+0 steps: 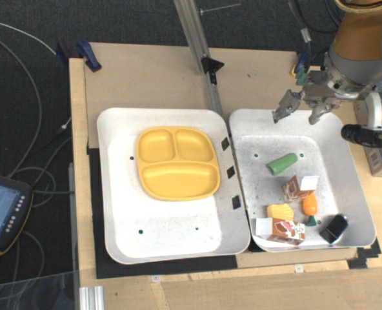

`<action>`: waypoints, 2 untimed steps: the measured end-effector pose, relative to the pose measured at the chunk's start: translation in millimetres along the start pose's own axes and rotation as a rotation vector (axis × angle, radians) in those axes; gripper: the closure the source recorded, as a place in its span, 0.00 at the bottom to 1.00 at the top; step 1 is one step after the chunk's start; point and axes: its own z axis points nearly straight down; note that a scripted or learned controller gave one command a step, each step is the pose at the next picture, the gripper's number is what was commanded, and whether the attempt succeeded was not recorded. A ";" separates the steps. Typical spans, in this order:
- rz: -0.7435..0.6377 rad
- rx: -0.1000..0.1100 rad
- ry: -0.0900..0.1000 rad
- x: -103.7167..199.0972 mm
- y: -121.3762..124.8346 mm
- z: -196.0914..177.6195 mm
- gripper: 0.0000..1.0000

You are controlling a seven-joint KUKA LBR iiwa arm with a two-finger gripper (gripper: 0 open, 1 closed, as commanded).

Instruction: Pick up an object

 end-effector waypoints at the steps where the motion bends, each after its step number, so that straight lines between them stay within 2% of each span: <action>1: 0.000 0.000 0.000 0.0 0.0 0.0 0.00; 2: 0.000 0.003 0.000 5.7 1.7 43.9 0.00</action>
